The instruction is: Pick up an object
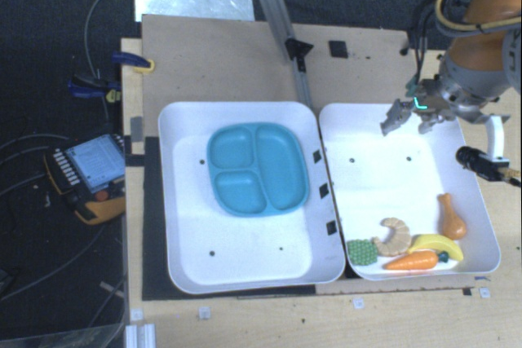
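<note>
The pincer [412, 118], fingers apart and holding nothing, hangs over the right bin's [359, 183] far edge, well apart from the toy food.

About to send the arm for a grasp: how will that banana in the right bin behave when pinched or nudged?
The banana looks like a smooth toy, so probably stiff, light, somewhat slippery. Its curve may make it pivot when nudged. The carrot and bin wall crowd it, likely leaving little room.

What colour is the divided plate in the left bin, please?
Light blue; the divided plate shows clearly in the camera view.
</note>
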